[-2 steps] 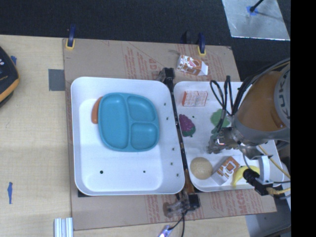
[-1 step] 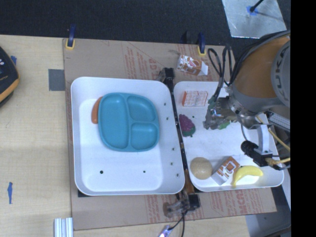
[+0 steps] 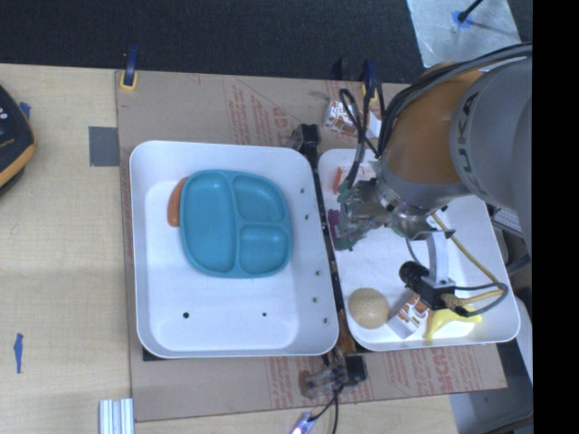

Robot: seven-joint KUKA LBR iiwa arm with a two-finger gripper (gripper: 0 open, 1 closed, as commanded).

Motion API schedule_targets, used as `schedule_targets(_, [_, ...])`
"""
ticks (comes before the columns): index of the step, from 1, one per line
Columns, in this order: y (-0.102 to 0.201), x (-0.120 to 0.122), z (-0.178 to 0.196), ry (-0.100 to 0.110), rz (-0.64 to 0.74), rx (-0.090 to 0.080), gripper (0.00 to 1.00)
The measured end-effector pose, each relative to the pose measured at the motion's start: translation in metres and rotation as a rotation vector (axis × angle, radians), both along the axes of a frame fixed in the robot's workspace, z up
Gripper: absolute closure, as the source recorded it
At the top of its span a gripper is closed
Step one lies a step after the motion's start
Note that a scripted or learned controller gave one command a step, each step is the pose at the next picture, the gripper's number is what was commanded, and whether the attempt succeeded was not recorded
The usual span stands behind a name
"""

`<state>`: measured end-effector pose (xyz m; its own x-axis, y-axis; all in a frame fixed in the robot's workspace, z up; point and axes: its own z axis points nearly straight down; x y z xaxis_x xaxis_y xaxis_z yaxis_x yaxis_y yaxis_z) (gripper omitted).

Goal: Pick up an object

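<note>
- In the right bin [image 3: 507, 333], near its left wall, the pincer [image 3: 348, 224] is seen pointing down; whether it is wide or narrow cannot be told.
- Below the pincer, a tan ball [image 3: 368, 306] is found.
- Far to its left, a blue plate [image 3: 237, 223] is laid in the left bin [image 3: 163, 324].
- Down and right of it, a yellow toy [image 3: 450, 322] is seen.

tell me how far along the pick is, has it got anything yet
Done: the arm has reached over the right bin, with the gripper low near that bin's left wall. In hand: nothing visibly between its fingers, which are too cluttered to read. Left: the grasp and lift. The tan ball and yellow piece lie in the right bin, and the blue divided plate sits in the left bin.
</note>
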<state>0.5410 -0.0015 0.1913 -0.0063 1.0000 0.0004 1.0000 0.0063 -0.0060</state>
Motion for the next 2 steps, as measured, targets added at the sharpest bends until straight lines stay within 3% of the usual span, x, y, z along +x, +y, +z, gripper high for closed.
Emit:
schedule_targets(1, [0.062,0.066,0.0,-0.003,-0.001,0.001,1.0])
schedule_targets(2, [0.008,0.061,0.023,-0.004,-0.005,-0.001,1.0])
